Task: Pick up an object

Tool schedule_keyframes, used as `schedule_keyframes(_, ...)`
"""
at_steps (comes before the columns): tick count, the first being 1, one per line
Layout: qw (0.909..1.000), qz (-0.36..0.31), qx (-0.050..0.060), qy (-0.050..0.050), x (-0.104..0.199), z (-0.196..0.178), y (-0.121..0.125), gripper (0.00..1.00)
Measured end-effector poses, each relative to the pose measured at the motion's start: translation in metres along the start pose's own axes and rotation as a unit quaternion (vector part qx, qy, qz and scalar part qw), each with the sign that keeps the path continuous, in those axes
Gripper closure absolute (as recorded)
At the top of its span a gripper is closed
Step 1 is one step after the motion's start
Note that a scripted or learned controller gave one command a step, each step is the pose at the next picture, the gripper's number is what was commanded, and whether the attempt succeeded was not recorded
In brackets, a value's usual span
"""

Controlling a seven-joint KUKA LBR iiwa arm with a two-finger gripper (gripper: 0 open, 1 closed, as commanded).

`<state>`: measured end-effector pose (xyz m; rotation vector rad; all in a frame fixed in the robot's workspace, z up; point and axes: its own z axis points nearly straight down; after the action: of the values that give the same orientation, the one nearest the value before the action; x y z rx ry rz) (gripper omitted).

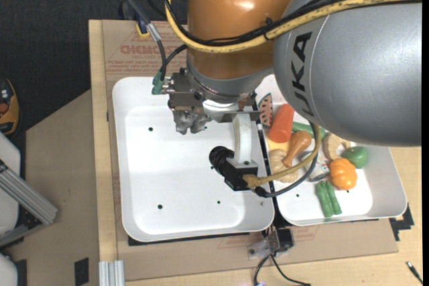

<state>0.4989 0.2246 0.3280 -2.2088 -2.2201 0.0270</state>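
Candidates: orange plastic carrot (281,124), orange toy pepper (343,173) and green bean pod (327,199), all in the right white bin (382,201). Robot gripper (190,122) hangs over the left white bin (174,207), far side; can't tell if it's open or closed. Looks pre-grasp. Next: traverse right and descend on one.

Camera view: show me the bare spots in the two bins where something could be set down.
The left bin is bare across its front and left, in front of the gripper. The right bin is crowded: carrot, orange pepper and green beans fill its middle, leaving bare floor only along its front rim.
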Motion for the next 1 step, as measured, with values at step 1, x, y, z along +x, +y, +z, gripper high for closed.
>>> schedule_keyframes(1,1.0,0.003,-0.007,0.002,-0.0002,0.0114,-0.0068,1.0)
